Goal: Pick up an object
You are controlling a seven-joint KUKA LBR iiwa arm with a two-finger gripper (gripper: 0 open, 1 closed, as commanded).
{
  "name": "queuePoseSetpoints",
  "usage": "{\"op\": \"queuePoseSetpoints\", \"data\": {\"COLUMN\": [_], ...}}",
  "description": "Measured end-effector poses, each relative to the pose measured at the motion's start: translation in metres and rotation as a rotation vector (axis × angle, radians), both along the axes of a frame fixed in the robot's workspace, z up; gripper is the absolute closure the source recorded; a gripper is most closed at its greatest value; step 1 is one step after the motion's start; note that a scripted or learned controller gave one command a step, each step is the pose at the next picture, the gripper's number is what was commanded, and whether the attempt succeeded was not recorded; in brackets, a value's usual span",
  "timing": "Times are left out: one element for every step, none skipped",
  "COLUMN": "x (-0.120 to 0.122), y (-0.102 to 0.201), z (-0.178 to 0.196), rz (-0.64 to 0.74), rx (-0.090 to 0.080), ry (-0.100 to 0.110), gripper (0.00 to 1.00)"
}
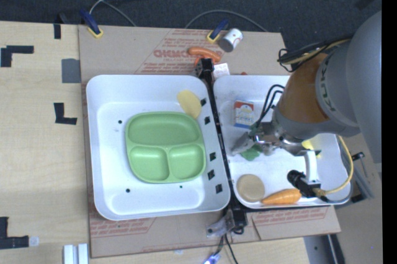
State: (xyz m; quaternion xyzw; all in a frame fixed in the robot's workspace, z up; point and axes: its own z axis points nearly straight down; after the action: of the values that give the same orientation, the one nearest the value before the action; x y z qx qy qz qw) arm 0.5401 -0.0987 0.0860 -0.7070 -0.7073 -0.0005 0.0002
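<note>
The gripper [247, 144] reaches down into the right bin [282, 82], its metal fingers [240, 145] pointing toward the divider between the two bins. Whether they are clenched or spread cannot be told from this slant. A small green object [250, 155] lies right under the fingertips, touching or nearly touching them, but it is not visibly held between them. Just above the gripper, farther up the bin, lies a small white carton with a red and blue print [244, 114]. Below the gripper, near the bin's lower rim, sits a round tan disc [250, 187], and beside that, to its right, a carrot [283, 197]. To the gripper's left, across the divider, the left bin [105, 194] holds a green divided plate [165, 147] and a pale yellow piece [190, 103] near its upper right corner.
</note>
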Motion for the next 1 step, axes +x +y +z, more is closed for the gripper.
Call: {"op": "queuePoseSetpoints", "data": {"x": [0.0037], "y": [0.0012], "z": [0.0000], "rz": [0.000], "rx": [-0.001], "ry": [0.000], "gripper": [0.00]}}
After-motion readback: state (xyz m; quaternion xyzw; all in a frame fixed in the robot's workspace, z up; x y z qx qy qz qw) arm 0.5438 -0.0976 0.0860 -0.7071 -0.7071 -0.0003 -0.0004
